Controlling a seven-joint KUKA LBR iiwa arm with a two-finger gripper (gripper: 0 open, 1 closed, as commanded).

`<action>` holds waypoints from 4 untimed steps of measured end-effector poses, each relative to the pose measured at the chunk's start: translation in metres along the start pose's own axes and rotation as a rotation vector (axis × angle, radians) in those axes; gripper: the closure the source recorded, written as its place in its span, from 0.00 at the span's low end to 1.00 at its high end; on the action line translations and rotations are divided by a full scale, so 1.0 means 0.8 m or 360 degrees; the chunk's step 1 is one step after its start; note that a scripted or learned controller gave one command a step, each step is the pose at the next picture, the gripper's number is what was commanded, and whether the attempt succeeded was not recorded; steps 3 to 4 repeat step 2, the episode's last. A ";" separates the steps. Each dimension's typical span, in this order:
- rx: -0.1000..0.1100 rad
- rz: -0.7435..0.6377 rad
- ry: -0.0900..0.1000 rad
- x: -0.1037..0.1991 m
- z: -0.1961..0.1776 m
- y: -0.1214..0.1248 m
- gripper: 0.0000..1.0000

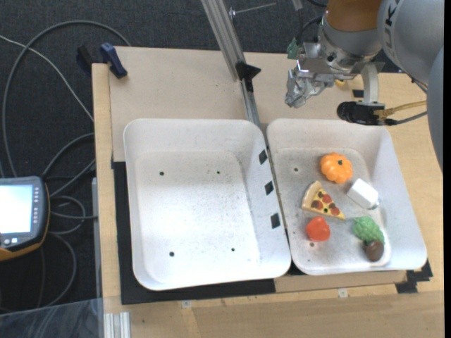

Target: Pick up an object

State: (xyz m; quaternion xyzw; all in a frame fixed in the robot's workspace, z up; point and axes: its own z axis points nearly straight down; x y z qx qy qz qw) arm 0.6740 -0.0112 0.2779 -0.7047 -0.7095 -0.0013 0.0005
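Observation:
The right bin (394,162) holds an orange pumpkin (336,167), a pizza slice (322,201), a white block (362,193), a red tomato-like piece (318,229), a green broccoli piece (366,228) and a brown piece (373,251). My gripper (297,94) hangs above the bench just beyond the right bin's far rim, well apart from every object. Nothing shows between its fingers.
The left bin (141,153) lies beside the right one, split from it by a raised divider. A slanted metal pole (224,34) rises behind the bins. A blue clamp (113,59) sits at the bench's far left corner. Cables and a tablet (17,213) lie left of the bench.

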 end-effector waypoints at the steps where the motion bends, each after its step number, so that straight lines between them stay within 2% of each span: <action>1: 0.0006 0.0001 0.0000 0.058 0.007 0.001 1.00; 2: 0.0012 0.0000 0.0000 0.128 0.040 0.000 1.00; 4: 0.0012 0.0000 0.0000 0.128 0.040 0.000 1.00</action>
